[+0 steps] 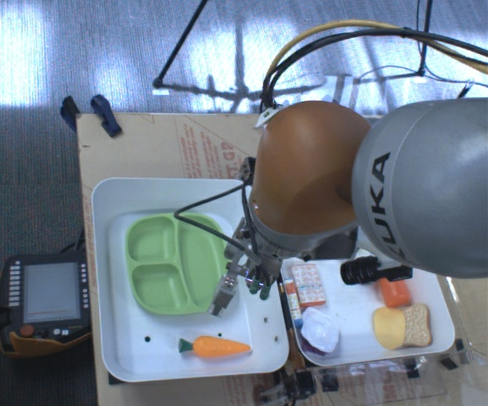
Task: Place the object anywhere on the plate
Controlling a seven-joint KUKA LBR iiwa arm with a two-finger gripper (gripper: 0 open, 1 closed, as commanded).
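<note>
- The gripper (227,293) hangs low in the left bin (108,227), at the 3 o'clock rim of the green plate (176,262), its metal tip pointing down toward 7 o'clock.
- Claw state: from this slant I cannot tell whether it is wide or narrow, and nothing shows in it, so I call no hold.
- The likely task object, the carrot (216,347), lies on the bin floor at 6 o'clock from the plate, clear of its rim and a little below the gripper tip.
- Its look: a smooth orange toy body, fat end toward 9 o'clock with a small green stub, tapering to a point toward 3 o'clock, lying flat on its side.
- My read of the step: a reach for the carrot, with the pick not yet made.
- To do it well, I would come down over the thick middle of the body, not the thin tip, with the claw set across the carrot's short width.
- The rounded, slick shape could roll or squirt out, so a centred, square close matters.
- Then lift clear of the plate's raised rim, carry toward 12 o'clock, and release low over any of its three compartments.
- The right bin (446,311) holds a carton, a purple-and-white piece, bread and an orange block: no business there.
</note>
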